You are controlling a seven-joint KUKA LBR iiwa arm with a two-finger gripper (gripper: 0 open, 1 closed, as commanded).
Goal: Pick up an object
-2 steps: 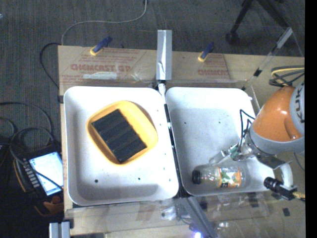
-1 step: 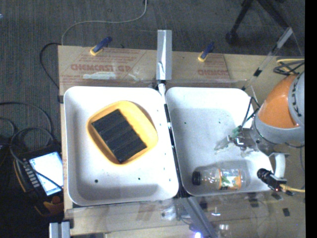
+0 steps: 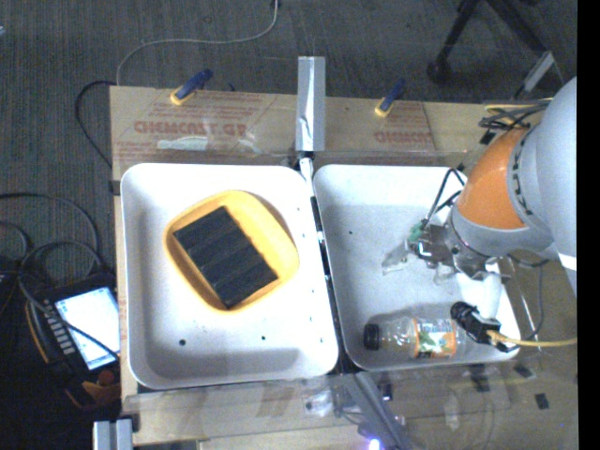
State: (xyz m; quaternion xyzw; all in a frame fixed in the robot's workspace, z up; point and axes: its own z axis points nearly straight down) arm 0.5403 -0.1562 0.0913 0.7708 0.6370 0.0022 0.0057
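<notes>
I see the gripper (image 3: pixel 419 245) over the right bin (image 3: pixel 366 204), reaching in from the arm (image 3: pixel 511 195); I cannot tell its state. The plastic bottle (image 3: pixel 417 337) lies on its side below the tool, near the front wall. The yellow dish (image 3: pixel 230 248) sits well left, in the left bin (image 3: pixel 150 204).

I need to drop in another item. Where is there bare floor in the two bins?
Free: right white bin between its left wall and the pincer. Left white bin along its front, below the yellow dish holding a black ridged block. Crowded: around the clear plastic bottle.
</notes>
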